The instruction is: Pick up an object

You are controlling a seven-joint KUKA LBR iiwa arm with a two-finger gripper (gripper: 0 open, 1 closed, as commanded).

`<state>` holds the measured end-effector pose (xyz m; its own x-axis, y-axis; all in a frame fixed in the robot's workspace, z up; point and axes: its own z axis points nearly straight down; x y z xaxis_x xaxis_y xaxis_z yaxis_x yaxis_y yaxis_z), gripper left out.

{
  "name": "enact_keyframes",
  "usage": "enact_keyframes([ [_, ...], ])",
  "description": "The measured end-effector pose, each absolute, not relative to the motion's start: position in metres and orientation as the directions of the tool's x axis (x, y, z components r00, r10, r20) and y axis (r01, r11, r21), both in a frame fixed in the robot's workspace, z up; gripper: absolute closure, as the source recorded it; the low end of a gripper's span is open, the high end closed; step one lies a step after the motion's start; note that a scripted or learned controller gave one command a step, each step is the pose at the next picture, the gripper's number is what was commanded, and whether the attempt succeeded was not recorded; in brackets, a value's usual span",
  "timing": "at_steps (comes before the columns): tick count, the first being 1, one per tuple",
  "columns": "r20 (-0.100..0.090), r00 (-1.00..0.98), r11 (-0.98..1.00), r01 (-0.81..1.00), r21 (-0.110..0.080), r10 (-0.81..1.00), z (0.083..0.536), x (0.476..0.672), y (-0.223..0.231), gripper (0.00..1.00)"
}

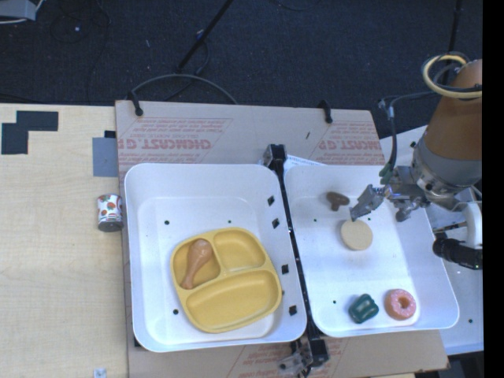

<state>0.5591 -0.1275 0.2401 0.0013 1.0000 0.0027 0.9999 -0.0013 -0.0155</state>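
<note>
The right bin (441, 305) holds a small brown piece (337, 200), a round beige disc (357, 235), a dark green block (363, 309) and a pink donut (401, 304). My gripper (386, 209) hangs over the upper right part of this bin, just above and to the right of the beige disc. It is open, with nothing between its fingers. One fingertip (365, 206) points down-left toward the disc and sits close to the brown piece.
The left bin (150, 187) holds a yellow divided plate (236, 298) with a brown drumstick (197, 262) in its upper left compartment. A small printed can (109, 213) lies on the bench left of the bins. A black divider (287, 242) runs between the bins.
</note>
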Motion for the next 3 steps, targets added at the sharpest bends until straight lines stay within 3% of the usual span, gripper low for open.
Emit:
enact_keyframes([
  [1,0.001,0.0,0.0,1.0,-0.004,1.0,0.246,0.561,-0.128,0.0],
  [3,0.002,0.001,-0.001,1.0,-0.009,1.0,0.121,0.558,-0.136,0.0],
])
